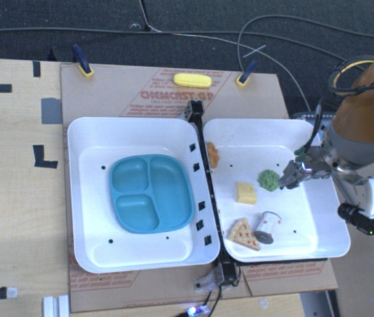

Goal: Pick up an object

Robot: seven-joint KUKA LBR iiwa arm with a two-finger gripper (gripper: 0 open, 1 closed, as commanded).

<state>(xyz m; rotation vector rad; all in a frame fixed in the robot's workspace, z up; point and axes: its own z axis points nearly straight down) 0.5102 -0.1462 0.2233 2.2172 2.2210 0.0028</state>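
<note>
Broccoli, a small green bumpy floret (pixel 268 179), sits in the right shallow white bin (pixel 305 240), touching my dark two-finger gripper (pixel 288 179); how far the hand is open, or whether it grips anything, I cannot tell. I judge this the closing-in step; next comes a firm squeeze and lift. Nearby lie a yellow cheese cube (pixel 245 193) and a waffle-like wedge (pixel 244 234). The left white bin (pixel 88 137) holds a teal divided plate (pixel 152 193).
</note>
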